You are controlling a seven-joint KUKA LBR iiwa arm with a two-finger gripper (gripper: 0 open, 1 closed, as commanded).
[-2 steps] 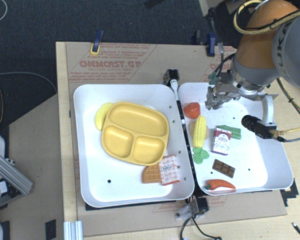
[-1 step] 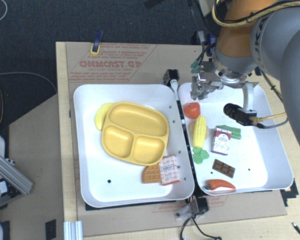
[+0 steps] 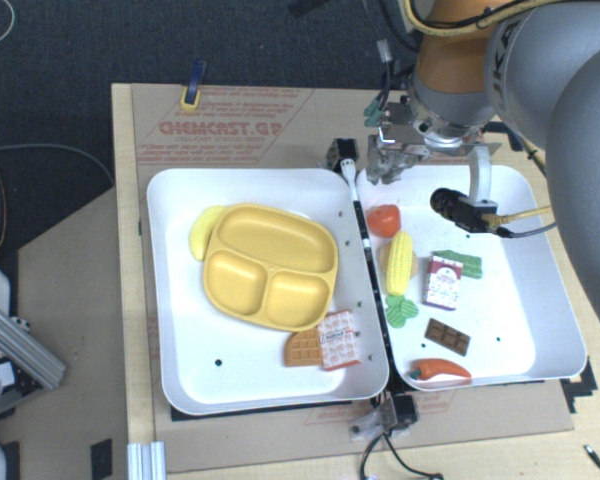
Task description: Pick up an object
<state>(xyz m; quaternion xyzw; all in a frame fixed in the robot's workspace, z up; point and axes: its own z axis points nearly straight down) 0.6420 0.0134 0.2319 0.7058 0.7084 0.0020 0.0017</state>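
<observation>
The gripper (image 3: 388, 164) is seen at the far edge of the right bin (image 3: 540, 298), just above the divide between the two bins; whether it is open or closed cannot be told. Nothing is seen held. In the right bin, a red tomato (image 3: 384, 220) lies nearest the gripper, with a corn cob (image 3: 400, 261) just beside it, then a green piece (image 3: 401, 312), a small carton (image 3: 443, 281), a chocolate bar (image 3: 447, 337) and a red chilli (image 3: 440, 370). In the left bin (image 3: 175, 268) a yellow divided tray (image 3: 270, 265), a waffle (image 3: 303, 349) and a packet (image 3: 339, 340) are found.
</observation>
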